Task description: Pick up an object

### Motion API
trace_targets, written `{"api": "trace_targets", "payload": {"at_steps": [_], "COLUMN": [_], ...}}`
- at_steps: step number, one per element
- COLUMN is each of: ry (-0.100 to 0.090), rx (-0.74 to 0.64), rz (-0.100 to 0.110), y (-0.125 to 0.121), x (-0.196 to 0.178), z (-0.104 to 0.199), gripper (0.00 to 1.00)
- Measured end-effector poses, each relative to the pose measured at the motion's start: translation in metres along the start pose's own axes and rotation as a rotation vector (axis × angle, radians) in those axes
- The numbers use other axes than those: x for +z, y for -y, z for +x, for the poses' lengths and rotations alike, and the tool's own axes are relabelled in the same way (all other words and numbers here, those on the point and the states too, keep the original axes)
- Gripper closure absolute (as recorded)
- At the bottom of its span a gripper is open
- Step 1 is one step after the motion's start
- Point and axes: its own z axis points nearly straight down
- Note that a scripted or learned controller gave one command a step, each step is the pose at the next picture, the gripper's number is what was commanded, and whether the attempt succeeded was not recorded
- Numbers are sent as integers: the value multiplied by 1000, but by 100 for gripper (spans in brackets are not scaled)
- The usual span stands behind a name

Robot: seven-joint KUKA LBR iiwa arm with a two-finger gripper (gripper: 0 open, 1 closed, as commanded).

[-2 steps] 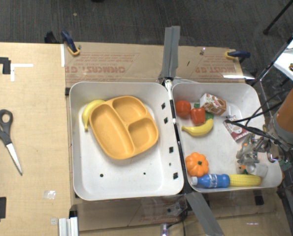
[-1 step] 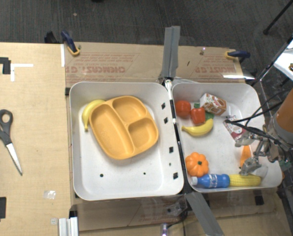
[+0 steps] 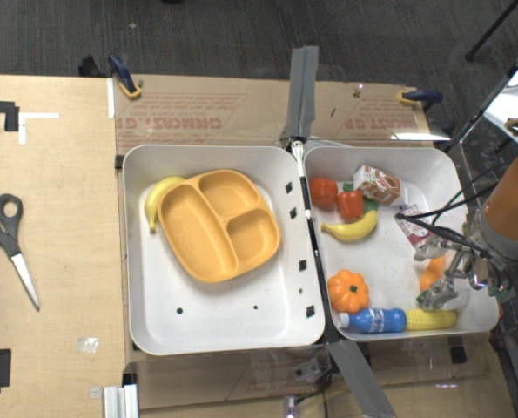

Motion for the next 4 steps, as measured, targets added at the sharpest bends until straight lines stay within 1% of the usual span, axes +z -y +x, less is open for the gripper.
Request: {"api": "trace_targets", "payload": {"at_steps": [1,2,3,4], "ry": [-2,-5,-21,-12], "rx": [104,187,183,183], "rz": [4,4,1,1], "y": [2,-5,-7,-7], "x": [0,1,-3,-5], "z": [2,4,7,4], "gripper": [0,0,100,0]}}
